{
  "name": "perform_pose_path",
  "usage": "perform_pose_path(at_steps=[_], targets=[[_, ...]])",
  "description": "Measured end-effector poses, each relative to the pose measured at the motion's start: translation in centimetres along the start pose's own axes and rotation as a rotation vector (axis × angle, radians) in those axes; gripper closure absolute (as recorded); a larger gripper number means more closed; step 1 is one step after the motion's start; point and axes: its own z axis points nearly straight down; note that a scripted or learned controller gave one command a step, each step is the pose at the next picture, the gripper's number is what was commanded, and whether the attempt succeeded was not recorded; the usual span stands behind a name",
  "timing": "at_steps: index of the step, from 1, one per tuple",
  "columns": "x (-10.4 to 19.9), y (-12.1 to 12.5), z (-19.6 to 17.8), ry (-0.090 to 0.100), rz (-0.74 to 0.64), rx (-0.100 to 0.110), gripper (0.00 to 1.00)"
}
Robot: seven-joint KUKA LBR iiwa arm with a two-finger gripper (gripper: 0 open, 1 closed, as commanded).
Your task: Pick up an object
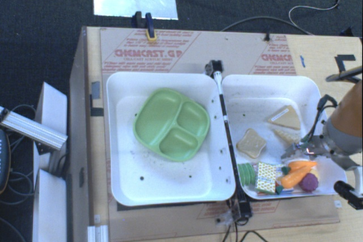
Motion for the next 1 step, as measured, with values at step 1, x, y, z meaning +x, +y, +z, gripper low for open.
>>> perform_pose_path(at_steps=[1], targets=[[0.00, 0.00, 0.00, 0.000, 0.000, 0.000, 0.00]])
